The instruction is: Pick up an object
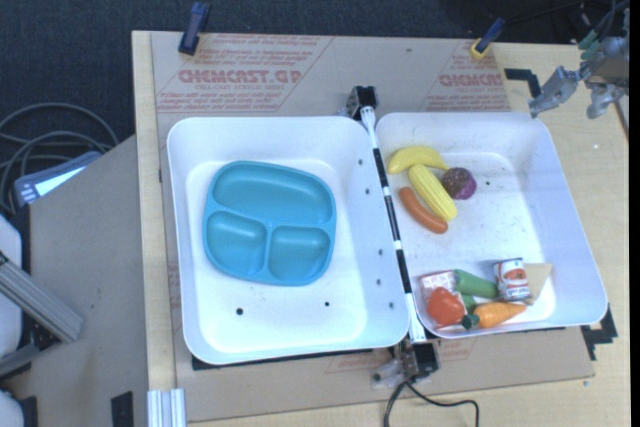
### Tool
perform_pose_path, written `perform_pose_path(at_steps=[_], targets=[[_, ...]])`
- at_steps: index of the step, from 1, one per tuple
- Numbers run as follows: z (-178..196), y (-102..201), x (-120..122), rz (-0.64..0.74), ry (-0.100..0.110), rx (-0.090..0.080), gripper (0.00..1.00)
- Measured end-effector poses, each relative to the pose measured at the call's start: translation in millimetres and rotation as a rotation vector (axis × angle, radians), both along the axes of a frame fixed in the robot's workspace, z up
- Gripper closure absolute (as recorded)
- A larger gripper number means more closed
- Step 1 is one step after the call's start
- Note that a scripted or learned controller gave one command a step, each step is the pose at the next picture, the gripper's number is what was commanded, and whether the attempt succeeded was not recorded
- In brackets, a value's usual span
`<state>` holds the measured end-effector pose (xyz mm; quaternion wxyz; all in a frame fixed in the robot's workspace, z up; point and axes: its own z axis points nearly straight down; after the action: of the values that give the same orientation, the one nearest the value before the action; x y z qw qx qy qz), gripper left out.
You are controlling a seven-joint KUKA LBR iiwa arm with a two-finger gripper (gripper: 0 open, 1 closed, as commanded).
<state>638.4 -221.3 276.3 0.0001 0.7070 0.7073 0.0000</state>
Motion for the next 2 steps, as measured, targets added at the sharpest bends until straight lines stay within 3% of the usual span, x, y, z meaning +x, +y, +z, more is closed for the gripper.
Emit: perform_pose_path(at_steps=[1, 2], targets=[[-124.0, 41.1, 19.7, 0.001, 0.003, 0.002, 0.0], [-190.5, 102.1, -22.7, 0.0, 0.003, 0.002, 0.0]])
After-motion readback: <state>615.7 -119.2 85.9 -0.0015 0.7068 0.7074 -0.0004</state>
